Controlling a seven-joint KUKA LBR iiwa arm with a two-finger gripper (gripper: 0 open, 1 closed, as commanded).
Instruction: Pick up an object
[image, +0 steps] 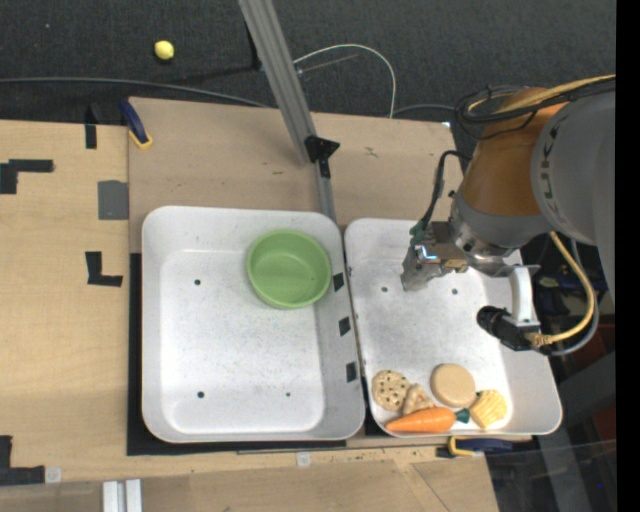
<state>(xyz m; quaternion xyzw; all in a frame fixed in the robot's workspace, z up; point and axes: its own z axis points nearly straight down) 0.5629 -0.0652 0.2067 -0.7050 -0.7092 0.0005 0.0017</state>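
Tool (418, 272) hangs over the right bin (400, 330); green bowl (289, 268) sits in the left bin (190, 340)

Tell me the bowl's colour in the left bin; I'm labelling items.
Light green, plain, seen clearly in the camera view: the bowl.

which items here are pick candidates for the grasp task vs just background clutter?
Pick candidates:
green bowl in the left bin
cookie, tan disc, carrot and yellow piece, clustered in the right bin near its front edge
gripper, above the right bin

Background:
yellow ball on the dark floor
blue clamp at the bench corner
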